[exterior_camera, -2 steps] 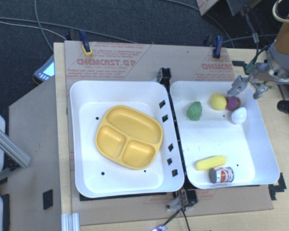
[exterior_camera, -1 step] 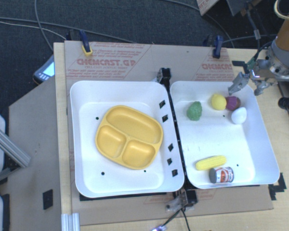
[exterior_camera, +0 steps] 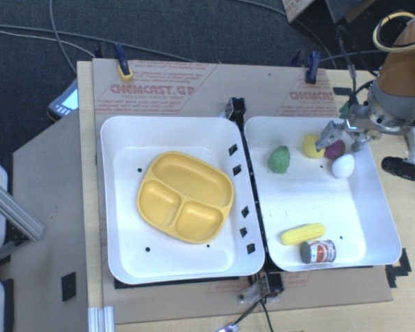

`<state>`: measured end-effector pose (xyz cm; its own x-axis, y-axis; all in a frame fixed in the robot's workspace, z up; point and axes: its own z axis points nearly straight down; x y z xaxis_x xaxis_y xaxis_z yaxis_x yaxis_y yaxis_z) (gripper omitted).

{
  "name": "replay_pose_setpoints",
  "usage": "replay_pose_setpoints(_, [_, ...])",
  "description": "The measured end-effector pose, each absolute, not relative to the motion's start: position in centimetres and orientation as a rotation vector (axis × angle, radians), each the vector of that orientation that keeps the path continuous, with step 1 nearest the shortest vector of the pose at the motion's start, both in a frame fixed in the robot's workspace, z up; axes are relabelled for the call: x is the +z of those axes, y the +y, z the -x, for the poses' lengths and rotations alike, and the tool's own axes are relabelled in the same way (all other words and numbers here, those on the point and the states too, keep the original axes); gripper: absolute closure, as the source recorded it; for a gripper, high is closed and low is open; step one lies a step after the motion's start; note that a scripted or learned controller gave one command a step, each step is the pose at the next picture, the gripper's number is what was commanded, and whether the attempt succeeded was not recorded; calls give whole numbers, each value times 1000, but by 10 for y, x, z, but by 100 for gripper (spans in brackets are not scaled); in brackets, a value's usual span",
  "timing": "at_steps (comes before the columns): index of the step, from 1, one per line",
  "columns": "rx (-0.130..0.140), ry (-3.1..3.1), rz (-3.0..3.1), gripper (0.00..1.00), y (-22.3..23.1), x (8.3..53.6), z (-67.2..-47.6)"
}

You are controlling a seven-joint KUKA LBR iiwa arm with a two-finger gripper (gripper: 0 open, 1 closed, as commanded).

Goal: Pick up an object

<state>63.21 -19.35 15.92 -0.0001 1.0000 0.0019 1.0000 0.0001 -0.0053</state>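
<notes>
Beneath the gripper (exterior_camera: 337, 142) sits a dark purple object (exterior_camera: 336, 148).

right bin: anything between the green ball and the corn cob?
No. In the camera view, the stretch from the green ball down to the corn cob is bare white bin floor.

Purple object (exterior_camera: 337, 148) in right bin's far corner, between yellow ball (exterior_camera: 312, 146) and white egg (exterior_camera: 343, 166), under the tool (exterior_camera: 340, 134)
</notes>
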Motion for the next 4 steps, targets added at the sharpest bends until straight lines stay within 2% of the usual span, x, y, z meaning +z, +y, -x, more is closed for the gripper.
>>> replay_pose_setpoints(2, [3, -2221, 2217, 0, -185, 84, -636])
replay_pose_setpoints(3, [4, -2222, 2217, 100, -186, 97, -636])
replay_pose_setpoints(4, [-4, -2225, 2225, 100, -194, 156, -635])
